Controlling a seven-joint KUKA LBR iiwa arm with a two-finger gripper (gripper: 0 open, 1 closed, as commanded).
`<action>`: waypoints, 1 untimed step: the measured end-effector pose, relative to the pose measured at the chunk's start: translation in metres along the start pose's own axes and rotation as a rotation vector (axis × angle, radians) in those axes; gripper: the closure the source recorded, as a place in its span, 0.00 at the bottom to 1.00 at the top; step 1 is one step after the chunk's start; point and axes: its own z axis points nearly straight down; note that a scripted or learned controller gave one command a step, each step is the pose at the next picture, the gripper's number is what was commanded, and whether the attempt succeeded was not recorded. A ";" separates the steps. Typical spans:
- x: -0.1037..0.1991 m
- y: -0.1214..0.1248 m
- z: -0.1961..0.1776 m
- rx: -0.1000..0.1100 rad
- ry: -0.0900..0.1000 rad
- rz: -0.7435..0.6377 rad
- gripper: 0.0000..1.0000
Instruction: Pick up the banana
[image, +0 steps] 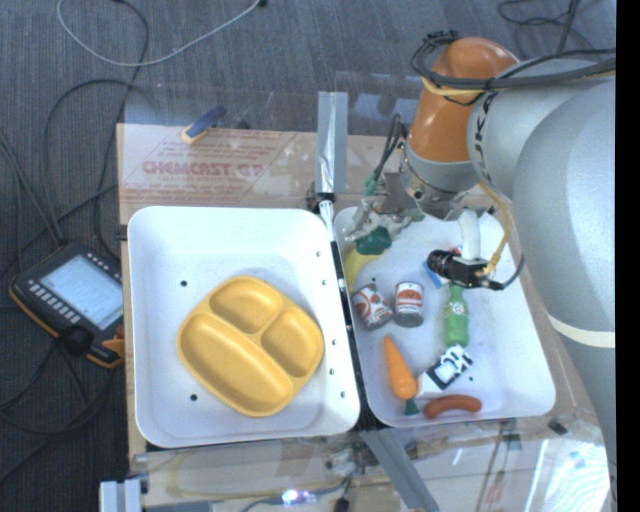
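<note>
Banana (352, 262) at right bin's (520, 345) left wall | arm bent down from right | gripper (378, 222) above it, grip unclear

The gripper (375, 215) hangs over the right bin's (520, 385) far left corner, above a yellow banana (352, 262); a yellow tray (252, 345) fills the left bin (160, 250).

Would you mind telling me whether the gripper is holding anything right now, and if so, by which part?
It cannot be told: the gripper is low over the banana in the right bin.
</note>
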 end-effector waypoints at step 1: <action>-0.048 -0.078 -0.003 0.002 -0.002 0.513 1.00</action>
